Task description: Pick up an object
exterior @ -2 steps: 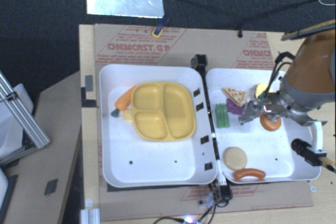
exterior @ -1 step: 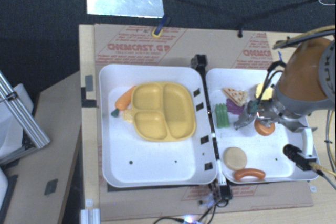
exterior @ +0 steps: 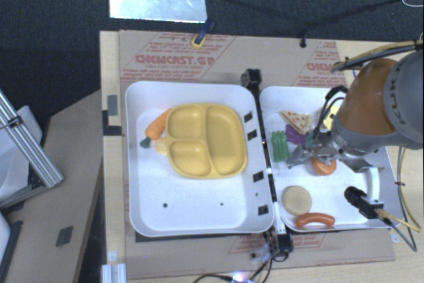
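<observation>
In the right bin point(exterior: 331, 199), my gripper point(exterior: 310, 150) hangs low over a cluster of toy foods. Just to its left lie a green ridged piece point(exterior: 279, 146) and a purple piece point(exterior: 296, 136). A small orange round piece point(exterior: 324, 168) sits right beside and below the gripper, partly covered by it. Behind them rests a triangular sandwich slice point(exterior: 297, 120). Toward the front are a beige bun point(exterior: 297, 199) and a red-orange sausage point(exterior: 314, 221). The arm's grey body and orange band point(exterior: 364, 103) cover the bin's right side.
The left bin point(exterior: 192, 209) holds a yellow divided plate point(exterior: 199, 108) with a carrot point(exterior: 157, 124) against its left edge. A black divider point(exterior: 264, 142) runs between the bins. A black cable fitting point(exterior: 361, 201) hangs over the right bin's front right corner.
</observation>
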Controlling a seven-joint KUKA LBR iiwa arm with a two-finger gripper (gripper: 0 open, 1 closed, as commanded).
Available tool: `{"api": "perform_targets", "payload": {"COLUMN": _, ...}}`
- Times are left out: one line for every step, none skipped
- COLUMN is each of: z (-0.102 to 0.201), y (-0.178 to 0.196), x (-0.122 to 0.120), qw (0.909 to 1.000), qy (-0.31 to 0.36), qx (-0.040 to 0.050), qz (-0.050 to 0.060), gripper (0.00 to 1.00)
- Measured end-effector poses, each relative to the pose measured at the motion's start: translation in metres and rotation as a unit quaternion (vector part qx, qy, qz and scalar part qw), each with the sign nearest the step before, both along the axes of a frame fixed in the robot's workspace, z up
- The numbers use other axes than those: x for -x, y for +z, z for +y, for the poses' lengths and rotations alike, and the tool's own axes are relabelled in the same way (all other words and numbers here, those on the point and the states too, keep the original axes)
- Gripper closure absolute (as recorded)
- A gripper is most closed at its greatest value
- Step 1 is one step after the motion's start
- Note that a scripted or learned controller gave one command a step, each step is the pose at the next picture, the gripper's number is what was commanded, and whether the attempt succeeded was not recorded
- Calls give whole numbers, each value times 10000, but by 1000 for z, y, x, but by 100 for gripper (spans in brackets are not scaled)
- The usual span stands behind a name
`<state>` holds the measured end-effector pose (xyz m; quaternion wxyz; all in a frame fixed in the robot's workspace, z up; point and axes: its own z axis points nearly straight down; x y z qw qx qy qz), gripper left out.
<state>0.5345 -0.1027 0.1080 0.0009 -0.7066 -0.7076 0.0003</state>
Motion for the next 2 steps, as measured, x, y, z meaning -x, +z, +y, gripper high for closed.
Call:
{"api": "perform_targets", "payload": {"z": 0, "y": -19, "x": -2, "qw": 10000, "qy": -4, "qx": -1, "qz": -27, "gripper": 0}}
{"api": "perform_targets", "payload": {"z": -4, "y": -7, "x": -5, "qw": 9999, "qy": -11, "qx": 55, "qz": -104, "gripper": 100}}
